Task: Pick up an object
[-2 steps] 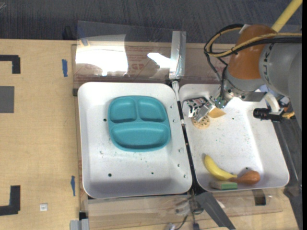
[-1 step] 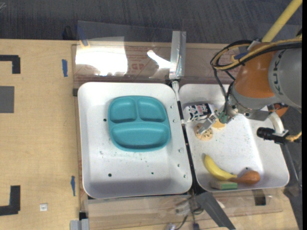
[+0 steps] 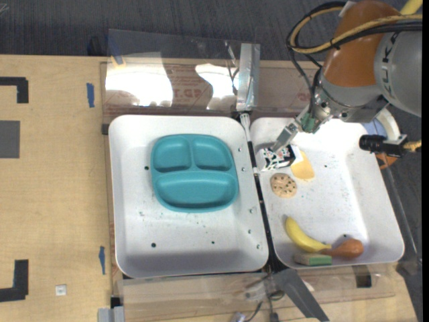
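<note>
Banana [image 3: 303,235] and peach [image 3: 348,248] low in right bin [image 3: 375,193] — gripper [image 3: 280,147] poised over black-and-white item [image 3: 277,157] for grasp, closure unclear.

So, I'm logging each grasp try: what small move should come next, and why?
Probably a short descent onto the black-and-white object: the end effector sits right above it at the right bin's left wall, and nothing appears held yet.

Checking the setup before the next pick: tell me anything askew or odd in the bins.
Nothing looks spilled or damaged. The teal divided plate sits slightly rotated in the left bin. In the right bin, the banana and neighbouring items crowd the near edge, and the gripper hovers at a black-and-white object.
</note>
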Motion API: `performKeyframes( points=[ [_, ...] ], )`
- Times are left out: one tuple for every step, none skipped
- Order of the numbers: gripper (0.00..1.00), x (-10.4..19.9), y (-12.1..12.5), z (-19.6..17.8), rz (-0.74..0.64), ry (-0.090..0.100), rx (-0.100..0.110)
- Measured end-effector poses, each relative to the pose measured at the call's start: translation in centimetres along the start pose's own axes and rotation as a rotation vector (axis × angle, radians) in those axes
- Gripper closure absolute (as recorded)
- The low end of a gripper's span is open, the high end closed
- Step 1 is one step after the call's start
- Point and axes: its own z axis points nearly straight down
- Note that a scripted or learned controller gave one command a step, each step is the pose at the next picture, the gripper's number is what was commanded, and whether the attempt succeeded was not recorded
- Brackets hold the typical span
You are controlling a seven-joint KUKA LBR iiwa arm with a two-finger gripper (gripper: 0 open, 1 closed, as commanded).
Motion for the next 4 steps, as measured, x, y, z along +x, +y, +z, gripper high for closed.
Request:
performKeyframes(
  points=[
    [0.00,0.8,-7.3,8.7,0.138,0.012,0.018],
    [1.00,0.6,-7.0,7.7,0.135,0.009,0.012],
    [0.00,0.7,-7.0,7.8,0.135,0.010,0.013],
    [0.00,5.9,-9.5,0.4,-0.233,0.009,0.009]
  ],
)
